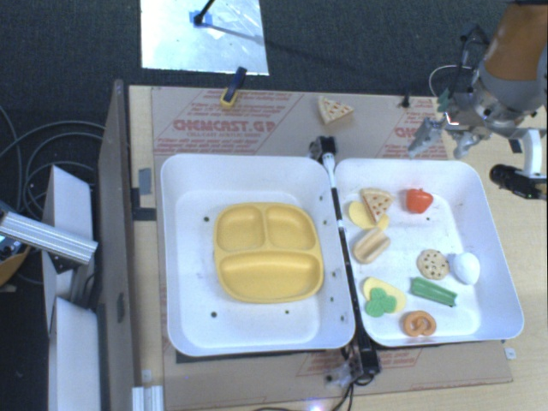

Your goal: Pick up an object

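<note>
My gripper (443, 143) hangs above the back edge of the right bin (495, 229), its two fingers apart with nothing between them. In the right bin lie a pizza slice (376, 202) on a yellow piece (358, 216), a red pepper (419, 200), a hot dog (371, 247), a cookie (433, 265), a white egg (466, 268), a green bean (433, 292), a yellow-and-green piece (382, 300) and a pretzel (419, 323). The red pepper is the nearest to the gripper, below and slightly left of it.
The left bin (184, 229) holds a yellow divided plate (267, 252). Another pizza slice (335, 110) lies on the cardboard behind the bins, beside a small yellow-and-blue item (231, 92). A black fixture (323, 146) sits at the bins' shared back corner.
</note>
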Tool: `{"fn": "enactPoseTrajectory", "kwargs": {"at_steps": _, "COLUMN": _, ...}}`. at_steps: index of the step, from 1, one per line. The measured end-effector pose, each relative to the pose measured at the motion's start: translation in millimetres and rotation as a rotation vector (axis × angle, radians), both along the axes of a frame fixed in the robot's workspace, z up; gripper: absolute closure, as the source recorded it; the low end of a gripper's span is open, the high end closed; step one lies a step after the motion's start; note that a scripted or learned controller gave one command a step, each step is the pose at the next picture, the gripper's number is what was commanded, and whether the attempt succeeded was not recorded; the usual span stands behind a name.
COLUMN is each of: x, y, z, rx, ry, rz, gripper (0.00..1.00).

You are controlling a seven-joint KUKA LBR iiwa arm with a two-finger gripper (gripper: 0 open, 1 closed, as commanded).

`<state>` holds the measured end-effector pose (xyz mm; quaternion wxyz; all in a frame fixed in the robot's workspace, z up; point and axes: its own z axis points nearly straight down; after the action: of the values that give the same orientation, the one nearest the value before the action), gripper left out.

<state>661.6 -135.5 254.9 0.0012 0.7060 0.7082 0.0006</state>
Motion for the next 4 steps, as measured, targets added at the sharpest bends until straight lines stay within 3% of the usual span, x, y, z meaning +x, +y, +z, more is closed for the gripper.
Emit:
{"fn": "enactPoseTrajectory", "kwargs": {"at_steps": 1, "x": 5, "y": -32, "z": -86, "rx": 0.000, "ry": 0.008, "rz": -0.004, "gripper": 0.00}}
{"fn": "enactPoseTrajectory", "kwargs": {"at_steps": 2, "x": 5, "y": -35, "z": -167, "rx": 0.001, "ry": 0.007, "rz": -0.002, "gripper": 0.00}}
{"fn": "enactPoseTrajectory", "kwargs": {"at_steps": 3, "x": 9, "y": -35, "z": -150, "rx": -0.001, "ry": -0.004, "rz": 0.000, "gripper": 1.00}}
{"fn": "enactPoseTrajectory", "kwargs": {"at_steps": 4, "x": -30, "y": 38, "z": -63, "rx": 0.003, "ry": -0.006, "rz": 0.007, "gripper": 1.00}}
